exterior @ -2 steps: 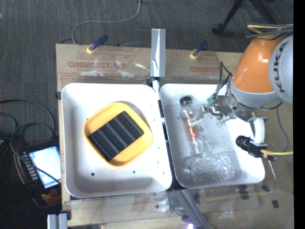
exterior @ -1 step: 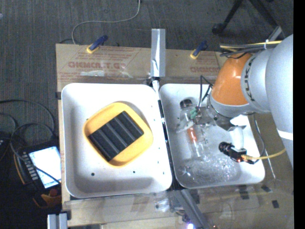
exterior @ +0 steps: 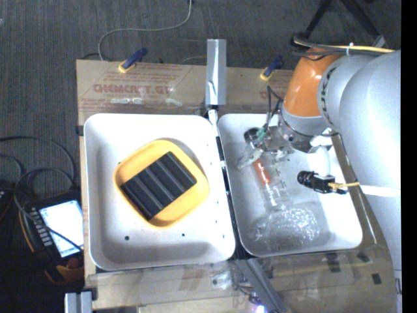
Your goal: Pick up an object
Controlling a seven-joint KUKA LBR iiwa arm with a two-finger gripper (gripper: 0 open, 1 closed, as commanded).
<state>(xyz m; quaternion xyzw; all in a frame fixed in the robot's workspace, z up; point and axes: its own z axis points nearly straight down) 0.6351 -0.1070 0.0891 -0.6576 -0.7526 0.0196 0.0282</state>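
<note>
left bin [exterior: 104, 135] white | tray [exterior: 163, 182] yellow, black ribbed centre | glass thing [exterior: 287, 225] clear, glittery | clamp [exterior: 132, 59] blue

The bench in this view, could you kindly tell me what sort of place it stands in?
Probably a robotics lab or test cell: a robot arm reaches over a white bin on the bench, cardboard is clamped behind it, and a screened pendant lies among cables on the carpet.

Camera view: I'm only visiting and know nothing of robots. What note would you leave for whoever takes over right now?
Gripper: low in the right bin, at the upper end of a clear plastic item; its grip cannot be told.
Left bin: a yellow tray with a black ribbed middle, lying flat.
Done: nothing is seen lifted.
Left: grasp one thing and raise it clear.
</note>
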